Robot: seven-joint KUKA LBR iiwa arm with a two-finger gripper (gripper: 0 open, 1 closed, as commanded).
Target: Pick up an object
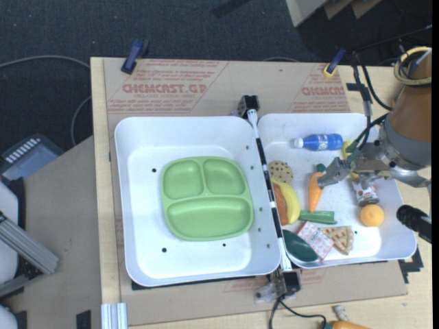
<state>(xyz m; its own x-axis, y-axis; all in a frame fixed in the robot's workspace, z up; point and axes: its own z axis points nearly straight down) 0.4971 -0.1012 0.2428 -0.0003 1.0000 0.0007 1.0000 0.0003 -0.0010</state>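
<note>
Two shallow white bins sit side by side on the bench, the left bin [137, 252] holding a green divided plate [206, 198] near its middle, the right bin [391, 249] holding a scatter of small things. Along the right bin's far edge lies a blue bottle [319, 142] on its side, its white cap pointing toward the left bin. Near the bin's left edge sit a round speckled cookie [280, 171] and, just nearer the front, a yellow banana [291, 203] touching an orange-red piece [280, 204] beside the divider. A carrot [314, 190] lies toward the middle of the bin, with a small green stick [317, 217] at its lower end. At the front left corner rests a dark green spoon-shaped piece [300, 247], next to a red-and-white packet [314, 235] and a pizza slice [340, 238]. An orange ball [372, 215] sits near the front right corner, and a small can [367, 194] lies just behind it. The arm reaches in over the right edge of this bin, and the gripper [343, 173] hangs low above the middle of the bin, between the bottle and the carrot, its tip just beside the carrot's upper end. How far its jaws stand apart I cannot tell, and nothing can be seen held in it.
</note>
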